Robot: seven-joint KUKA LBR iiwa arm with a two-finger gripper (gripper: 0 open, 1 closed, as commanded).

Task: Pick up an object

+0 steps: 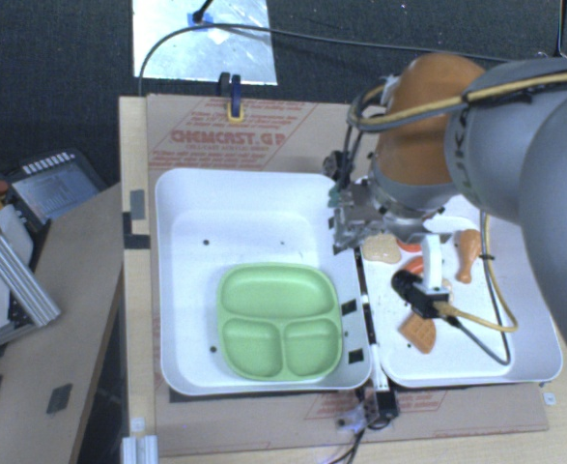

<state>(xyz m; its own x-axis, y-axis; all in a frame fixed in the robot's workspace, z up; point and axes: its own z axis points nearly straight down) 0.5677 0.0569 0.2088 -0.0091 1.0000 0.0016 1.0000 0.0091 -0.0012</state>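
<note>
My gripper (347,230) sits low over the seam where the left bin (191,249) meets the right bin (526,352). The wrist hides its tips, so I cannot tell whether it is released or clenched, and I won't claim it holds anything. The nearest candidate is a cream piece (382,251) lying in the right bin just beside the gripper, close to the dividing wall. Farther right lies an orange drumstick-shaped toy (467,255), and toward the front a brown wedge (418,333). A green divided plate (281,319) lies flat in the front half of the left bin. I judge the step in hand to be lining up for a grab, and I'd go for the cream piece: shift a little right so the wall isn't under one side, centre over the piece, descend straight, then close across its narrow side. The plate I'd leave, since it is wide and flat with only a rim to pinch. The likely trouble is catching the bin walls or nudging the piece away.
</note>
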